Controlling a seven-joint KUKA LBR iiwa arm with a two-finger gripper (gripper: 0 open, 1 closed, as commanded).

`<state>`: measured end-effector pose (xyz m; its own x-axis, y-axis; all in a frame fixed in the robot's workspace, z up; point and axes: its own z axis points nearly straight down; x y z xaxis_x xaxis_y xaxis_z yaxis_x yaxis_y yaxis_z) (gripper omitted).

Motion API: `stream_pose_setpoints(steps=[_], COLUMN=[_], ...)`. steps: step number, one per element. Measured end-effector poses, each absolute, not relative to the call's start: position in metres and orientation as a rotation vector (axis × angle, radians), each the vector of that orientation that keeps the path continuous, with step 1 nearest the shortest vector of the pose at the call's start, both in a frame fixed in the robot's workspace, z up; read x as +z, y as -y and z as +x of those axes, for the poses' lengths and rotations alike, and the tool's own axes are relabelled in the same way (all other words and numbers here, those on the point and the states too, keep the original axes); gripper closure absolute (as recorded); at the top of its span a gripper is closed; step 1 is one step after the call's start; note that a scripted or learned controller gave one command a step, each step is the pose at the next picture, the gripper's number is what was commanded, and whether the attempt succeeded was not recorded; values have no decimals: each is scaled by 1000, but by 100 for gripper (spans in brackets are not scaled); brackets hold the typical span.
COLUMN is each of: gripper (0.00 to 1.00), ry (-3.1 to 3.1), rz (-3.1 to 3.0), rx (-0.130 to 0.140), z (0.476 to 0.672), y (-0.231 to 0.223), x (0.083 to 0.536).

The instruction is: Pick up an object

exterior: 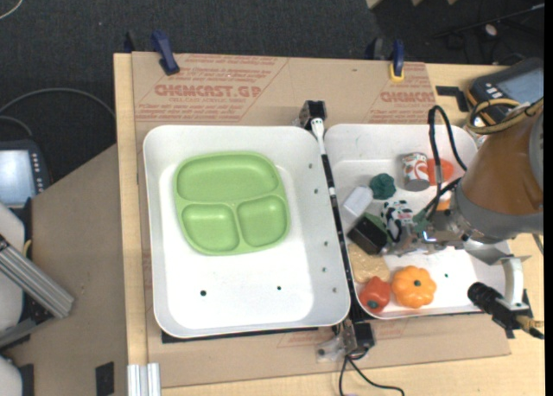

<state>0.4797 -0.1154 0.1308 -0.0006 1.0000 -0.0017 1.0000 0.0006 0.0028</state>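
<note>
The right bin (449,145) holds several small objects. An orange pumpkin (413,287) and a red tomato-like piece (375,294) lie near its front edge. A black block (369,234), a white-grey piece (357,203), a dark green piece (381,184) and a black-and-white toy (397,212) cluster in the middle. A red and white can (415,169) lies toward the back. My gripper (406,235) is low in this bin, just right of the black block and below the black-and-white toy. Nothing can be seen held in it.
The left bin (233,286) holds a green divided plate (230,201). The grey arm (505,187) covers the right bin's right side. Clamps and cables sit along the bench's back edge and right corner.
</note>
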Motion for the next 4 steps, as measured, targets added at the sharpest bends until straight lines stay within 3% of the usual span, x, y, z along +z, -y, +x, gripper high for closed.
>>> stream_pose_setpoints(steps=[1, 2, 3, 4], gripper=[100, 100, 100, 100], ry=[-2218, -2232, -2239, -2226], rz=[2217, 2208, 2208, 2205], rx=[2, 10, 6, 30], z=[480, 511, 508, 524], y=[115, 32, -86, -140], x=[141, 187, 184, 354])
